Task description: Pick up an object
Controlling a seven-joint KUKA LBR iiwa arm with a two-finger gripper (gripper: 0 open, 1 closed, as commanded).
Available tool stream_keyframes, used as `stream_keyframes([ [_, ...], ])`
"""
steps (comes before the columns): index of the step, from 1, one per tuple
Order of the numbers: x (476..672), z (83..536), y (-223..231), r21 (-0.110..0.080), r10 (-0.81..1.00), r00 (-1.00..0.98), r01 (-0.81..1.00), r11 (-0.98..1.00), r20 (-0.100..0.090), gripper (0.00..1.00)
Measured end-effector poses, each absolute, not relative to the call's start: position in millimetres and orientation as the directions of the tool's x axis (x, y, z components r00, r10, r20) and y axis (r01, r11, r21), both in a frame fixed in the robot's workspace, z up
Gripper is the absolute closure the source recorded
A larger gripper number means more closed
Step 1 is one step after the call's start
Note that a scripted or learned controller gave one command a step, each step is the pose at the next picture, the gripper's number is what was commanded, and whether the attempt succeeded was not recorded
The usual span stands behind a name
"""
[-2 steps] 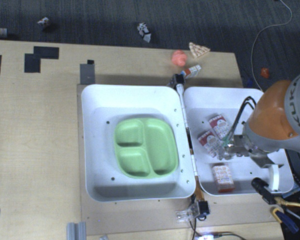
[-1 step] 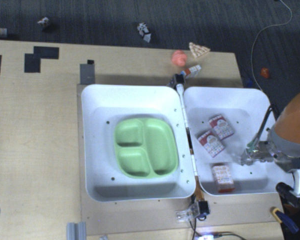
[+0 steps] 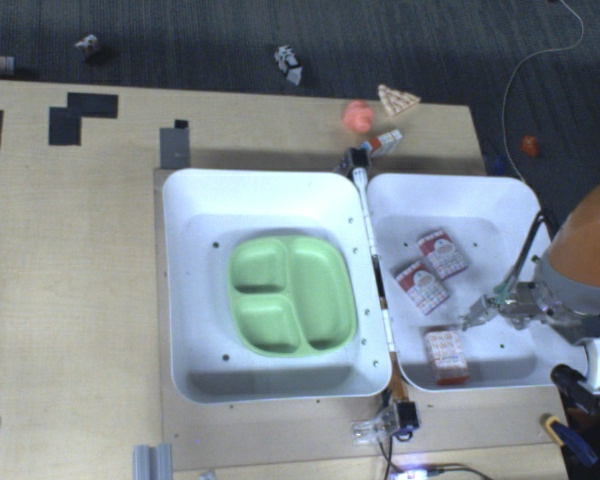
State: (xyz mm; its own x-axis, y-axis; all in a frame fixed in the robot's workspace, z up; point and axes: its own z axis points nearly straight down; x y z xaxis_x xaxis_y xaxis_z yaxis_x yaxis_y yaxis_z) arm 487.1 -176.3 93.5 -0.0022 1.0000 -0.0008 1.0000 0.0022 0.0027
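1. The arm enters from the right edge of the frame, its orange band showing above the grey wrist.
2. The gripper hangs over the right part of the right bin, pointing left toward the packets. Whether it is wide or narrow cannot be told, and nothing can be seen held in it.
3. Three small red-and-white packets lie in the right bin: the upper packet and the middle packet sit just beside each other near the bin's centre.
4. The lower packet lies apart from them, near the bin's lower wall, below and left of the gripper.
5. The left bin holds a light green divided tray with three compartments.
6. On the bench above the bins, a pink ball rests beside a triangular pizza-slice toy.
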Motion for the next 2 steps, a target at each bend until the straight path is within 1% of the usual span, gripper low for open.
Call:
stream_keyframes([
  [1, 488.3, 104.0, -175.7, 0.006, 1.000, -0.005, 1.000, 0.005, -0.001, 1.00],
  [2, 488.3, 104.0, -175.7, 0.006, 1.000, -0.004, 1.000, 0.004, -0.001, 0.00],
])
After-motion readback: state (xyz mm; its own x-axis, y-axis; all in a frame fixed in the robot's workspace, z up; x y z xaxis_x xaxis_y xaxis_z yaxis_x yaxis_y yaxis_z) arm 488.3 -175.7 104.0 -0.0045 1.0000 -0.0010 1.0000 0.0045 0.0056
